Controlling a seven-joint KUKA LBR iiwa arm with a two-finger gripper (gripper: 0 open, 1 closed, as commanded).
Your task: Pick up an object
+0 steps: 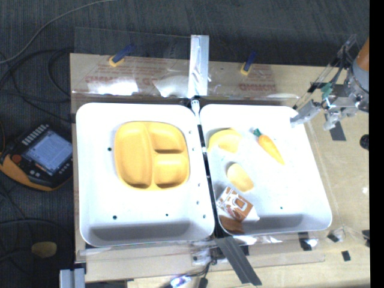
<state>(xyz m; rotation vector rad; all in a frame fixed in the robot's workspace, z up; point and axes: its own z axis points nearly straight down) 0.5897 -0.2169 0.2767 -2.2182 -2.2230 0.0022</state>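
Small orange toy carrot (269, 146) with green top looked light, rigid, slick; you should pinch mid-body. Claw (329, 108) state: cannot tell.

bench (342, 191) | left bin (96, 221) | right bin (306, 191) | side by side

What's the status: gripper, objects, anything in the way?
Gripper off the right bin's corner, nothing held. Carrot nearest, untouched. Path clear.

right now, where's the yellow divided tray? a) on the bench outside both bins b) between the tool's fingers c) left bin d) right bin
c: the yellow divided tray lies flat in the left bin, while the carrot lies in the right bin.
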